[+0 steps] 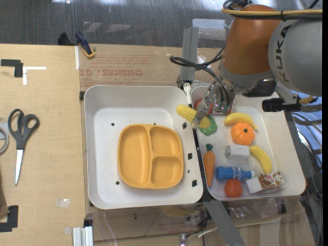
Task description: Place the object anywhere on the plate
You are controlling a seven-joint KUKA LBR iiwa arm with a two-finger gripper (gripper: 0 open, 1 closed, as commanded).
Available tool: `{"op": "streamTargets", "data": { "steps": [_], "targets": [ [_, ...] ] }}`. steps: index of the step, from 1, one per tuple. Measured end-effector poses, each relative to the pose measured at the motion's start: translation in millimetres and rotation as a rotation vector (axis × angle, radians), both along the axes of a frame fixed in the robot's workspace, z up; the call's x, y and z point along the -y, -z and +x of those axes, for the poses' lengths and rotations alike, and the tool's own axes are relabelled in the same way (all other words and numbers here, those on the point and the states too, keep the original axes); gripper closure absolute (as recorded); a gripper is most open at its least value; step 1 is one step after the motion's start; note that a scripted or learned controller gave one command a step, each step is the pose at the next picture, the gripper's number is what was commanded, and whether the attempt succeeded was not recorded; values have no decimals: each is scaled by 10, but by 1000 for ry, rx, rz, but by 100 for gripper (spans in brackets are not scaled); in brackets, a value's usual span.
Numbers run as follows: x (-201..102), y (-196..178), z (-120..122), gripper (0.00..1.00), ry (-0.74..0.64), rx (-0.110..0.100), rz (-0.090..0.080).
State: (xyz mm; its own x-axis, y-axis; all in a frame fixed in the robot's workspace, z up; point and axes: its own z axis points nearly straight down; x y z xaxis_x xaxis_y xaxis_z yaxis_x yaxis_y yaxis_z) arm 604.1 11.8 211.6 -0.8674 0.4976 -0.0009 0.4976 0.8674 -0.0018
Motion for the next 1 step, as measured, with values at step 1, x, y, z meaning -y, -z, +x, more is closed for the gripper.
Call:
{"op": "streamTargets", "data": {
  "steps": [1],
  "targets": [
    [-783, 203, -571, 100, -158, -1, 2]
  ]
}}
